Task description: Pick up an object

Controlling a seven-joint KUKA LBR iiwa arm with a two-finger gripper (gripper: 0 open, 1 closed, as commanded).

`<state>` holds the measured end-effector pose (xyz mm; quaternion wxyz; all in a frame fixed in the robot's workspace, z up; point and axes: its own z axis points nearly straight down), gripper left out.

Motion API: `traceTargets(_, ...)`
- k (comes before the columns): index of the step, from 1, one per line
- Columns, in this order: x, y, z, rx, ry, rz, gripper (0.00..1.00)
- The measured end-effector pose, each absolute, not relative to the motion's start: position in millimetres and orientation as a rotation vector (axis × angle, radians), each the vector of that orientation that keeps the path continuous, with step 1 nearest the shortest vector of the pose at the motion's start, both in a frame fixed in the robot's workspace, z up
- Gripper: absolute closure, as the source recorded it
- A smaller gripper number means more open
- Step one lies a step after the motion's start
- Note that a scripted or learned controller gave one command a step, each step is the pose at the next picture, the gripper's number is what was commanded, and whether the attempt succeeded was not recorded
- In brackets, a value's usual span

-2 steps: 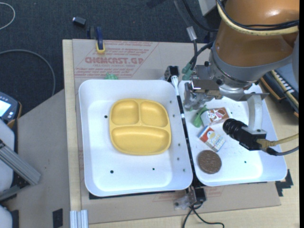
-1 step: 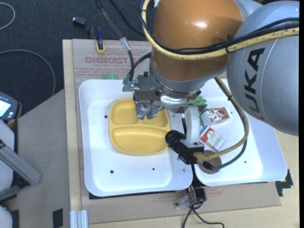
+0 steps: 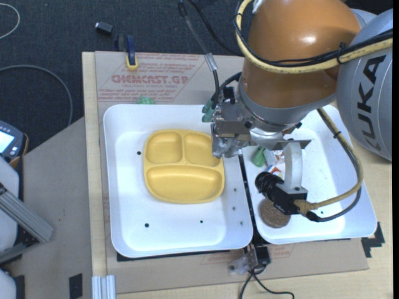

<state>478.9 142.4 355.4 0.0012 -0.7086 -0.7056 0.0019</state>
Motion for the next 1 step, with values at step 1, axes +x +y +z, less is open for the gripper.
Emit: traceTargets(1, 502.9, 105.9, 271.0, -2.225, -2.211, 0.014, 1.0)
